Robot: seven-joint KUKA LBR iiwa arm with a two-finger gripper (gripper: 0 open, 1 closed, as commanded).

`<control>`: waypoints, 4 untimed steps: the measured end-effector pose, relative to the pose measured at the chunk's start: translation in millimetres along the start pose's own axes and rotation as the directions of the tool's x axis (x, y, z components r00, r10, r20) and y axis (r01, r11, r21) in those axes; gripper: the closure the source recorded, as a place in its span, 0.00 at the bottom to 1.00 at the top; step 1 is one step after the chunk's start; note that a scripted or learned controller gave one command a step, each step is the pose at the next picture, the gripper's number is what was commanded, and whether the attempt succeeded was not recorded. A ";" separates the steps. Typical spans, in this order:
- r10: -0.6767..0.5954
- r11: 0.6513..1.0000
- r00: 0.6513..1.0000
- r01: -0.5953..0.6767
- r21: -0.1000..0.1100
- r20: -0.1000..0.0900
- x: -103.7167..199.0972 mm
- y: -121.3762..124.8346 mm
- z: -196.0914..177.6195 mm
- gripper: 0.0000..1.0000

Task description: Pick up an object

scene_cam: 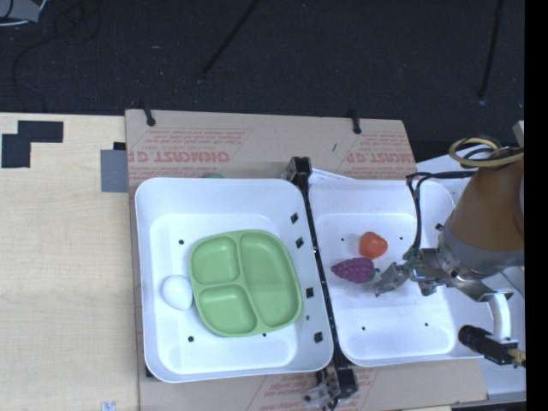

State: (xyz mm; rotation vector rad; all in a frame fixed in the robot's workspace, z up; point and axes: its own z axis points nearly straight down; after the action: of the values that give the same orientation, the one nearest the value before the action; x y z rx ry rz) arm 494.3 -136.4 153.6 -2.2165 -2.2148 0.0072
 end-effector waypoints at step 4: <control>-0.001 1.000 1.000 0.001 -0.010 0.002 -9.5 -12.5 -47.2 1.00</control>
State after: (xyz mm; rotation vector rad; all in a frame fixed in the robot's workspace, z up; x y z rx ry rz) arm 482.2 -146.0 200.9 -2.2210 -2.2223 -0.0009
